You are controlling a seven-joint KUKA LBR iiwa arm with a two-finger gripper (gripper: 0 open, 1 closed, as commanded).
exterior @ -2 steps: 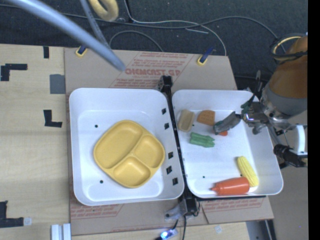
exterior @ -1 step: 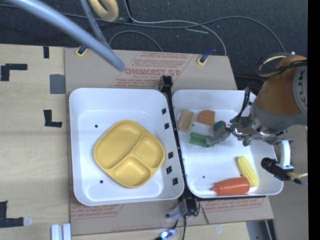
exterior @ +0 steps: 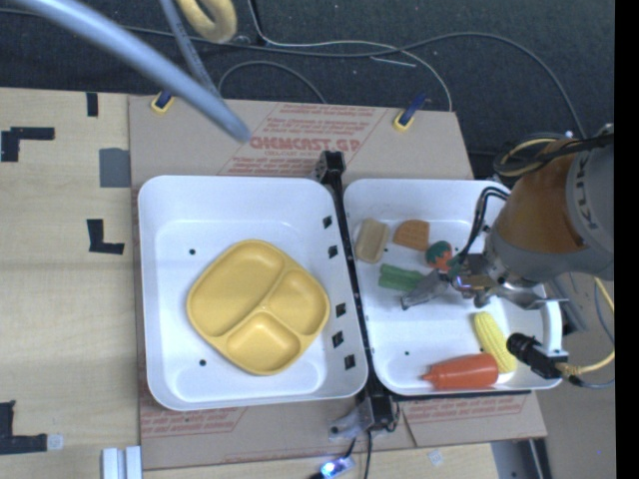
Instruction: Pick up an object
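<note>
The two-finger gripper (exterior: 427, 289) is low inside the right white bin (exterior: 419, 372), reaching in from the right side under the grey arm with the orange band (exterior: 539, 208). Its thin fingers point to the left and seem a little apart, with nothing visible between them, so I judge it released and empty. The tips are just beside the green flat plastic piece (exterior: 399, 276), maybe touching it; I cannot tell this surely.

This green piece is probably the object to pick. It looks light and stiff, with a smooth surface that may slip. I think it is best to take it across its narrow width, near the middle.

Around it lie a beige rectangular block (exterior: 370, 239), an orange rounded piece (exterior: 410, 234), a yellow toy corn cob (exterior: 491, 337) and a red-orange toy carrot (exterior: 461, 371). In the left white bin (exterior: 165, 267) rests a yellow divided plastic plate (exterior: 258, 304).
</note>
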